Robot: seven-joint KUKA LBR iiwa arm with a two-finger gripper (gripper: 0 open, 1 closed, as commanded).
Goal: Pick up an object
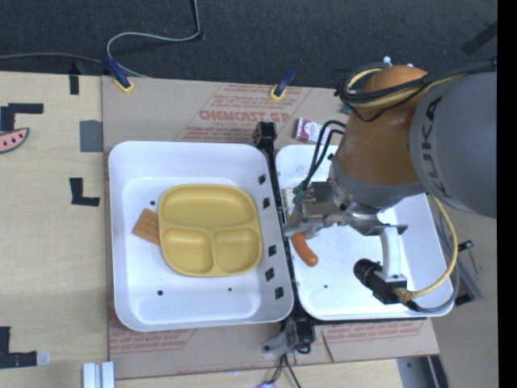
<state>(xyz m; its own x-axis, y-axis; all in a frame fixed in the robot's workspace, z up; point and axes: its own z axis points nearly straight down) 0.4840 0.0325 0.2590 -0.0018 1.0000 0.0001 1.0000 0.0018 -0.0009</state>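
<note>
A slanted overhead look at a bench with 2 shallow white bins set side by side on cardboard, a black divider running between them.

Nearest the viewer, along the bottom of the picture, are the front rims of both bins. In the right bin (pixel 347 293) a small orange sausage-shaped object (pixel 304 250) lies on the white floor just beside the divider. Its long axis runs on a diagonal, from upper left to lower right.

Just above it is the gripper (pixel 305 217), hanging low over the bin's left side under the grey and orange bulk of the arm (pixel 388 156), which reaches in from the right. The orange object sits directly below and slightly toward the viewer from the gripper tips, close to them or possibly touching; it is not seen between the fingers. Whether the fingers are spread or closed cannot be made out.

Room to work is tight on the left, where the divider and bin wall stand close to the object; the bin floor to the right is open.

Farther left, the left bin (pixel 129 217) holds a yellow 3-compartment plate (pixel 210 229) with a brown flat piece (pixel 146 226) tucked at its left edge
</note>
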